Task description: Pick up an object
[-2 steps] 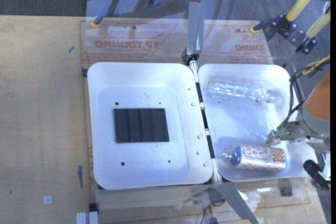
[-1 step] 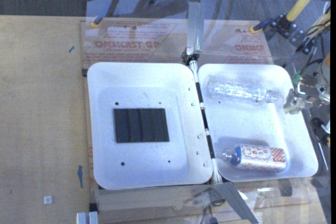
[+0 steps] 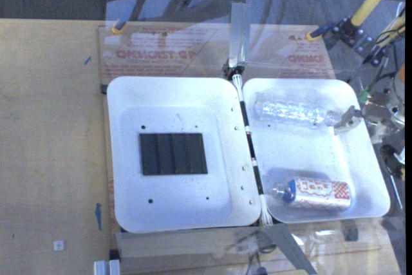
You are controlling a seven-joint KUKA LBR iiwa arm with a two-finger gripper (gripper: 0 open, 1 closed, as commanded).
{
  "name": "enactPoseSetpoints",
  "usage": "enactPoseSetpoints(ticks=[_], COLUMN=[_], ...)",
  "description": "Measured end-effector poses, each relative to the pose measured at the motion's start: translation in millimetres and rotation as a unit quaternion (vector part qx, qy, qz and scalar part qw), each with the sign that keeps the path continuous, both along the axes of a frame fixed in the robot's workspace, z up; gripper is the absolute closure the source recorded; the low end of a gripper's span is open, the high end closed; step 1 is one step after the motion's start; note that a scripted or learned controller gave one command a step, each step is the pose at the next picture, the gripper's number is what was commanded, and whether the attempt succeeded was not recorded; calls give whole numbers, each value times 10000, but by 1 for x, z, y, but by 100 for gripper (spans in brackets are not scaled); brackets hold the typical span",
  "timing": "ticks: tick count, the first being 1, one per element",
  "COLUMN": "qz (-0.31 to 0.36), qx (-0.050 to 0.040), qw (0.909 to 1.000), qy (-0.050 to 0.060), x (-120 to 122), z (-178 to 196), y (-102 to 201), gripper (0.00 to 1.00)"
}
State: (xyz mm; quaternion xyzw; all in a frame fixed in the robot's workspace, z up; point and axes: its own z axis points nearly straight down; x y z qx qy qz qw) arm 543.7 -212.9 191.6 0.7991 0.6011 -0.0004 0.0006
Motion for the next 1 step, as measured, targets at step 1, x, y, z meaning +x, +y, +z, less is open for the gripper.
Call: enactPoseSetpoints(ticks=[1], qz=[293], qx=[9], qw=[9996], qy=[-27], x=[-63], z=[-104], y=[39], gripper=[0])
